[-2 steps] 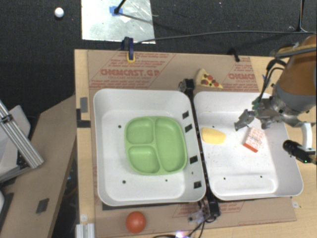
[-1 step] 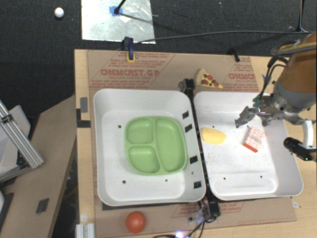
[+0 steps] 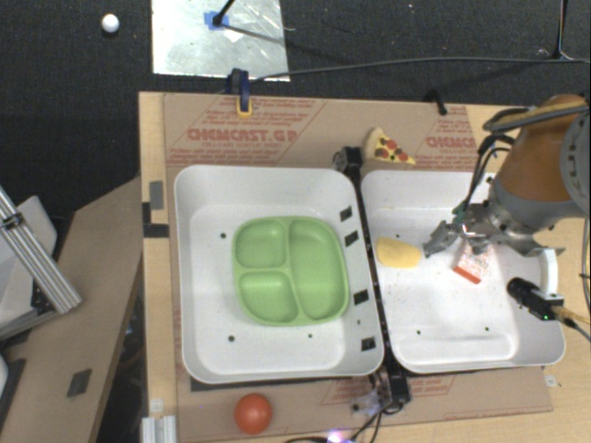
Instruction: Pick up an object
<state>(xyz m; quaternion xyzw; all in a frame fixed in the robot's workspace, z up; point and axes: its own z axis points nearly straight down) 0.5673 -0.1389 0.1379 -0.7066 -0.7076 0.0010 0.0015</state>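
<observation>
So the arm [image 3: 545, 169] comes in from the right and hangs over the right bin [image 3: 443, 340], orange band up top and grey wrist below it. The gripper [image 3: 459, 235] is down low above the bin floor, roughly in the middle of that bin. Honestly can't tell whether it's open or closed from this angle, it's just a dark metal clump, and nothing is clearly sitting between the tips.

Two things are in the right bin: a pale yellow lump [image 3: 399, 253] just left of the gripper, close to the bin's left wall, and a small red and white packet [image 3: 472, 266] lying flat just below and right of the gripper. The packet looks very near the gripper, but I can't say whether they touch.

The left bin [image 3: 199, 330] has a green divided tray [image 3: 289, 270] sitting flat in the middle, three compartments.

Outside the bins on the bench [image 3: 277, 127]: a toy pizza slice [image 3: 389, 148] just behind the right bin's back left corner, and a red-orange ball [image 3: 253, 413] in front of the left bin. A blue clamp [image 3: 240, 89] grips the back edge of the brown board.
</observation>
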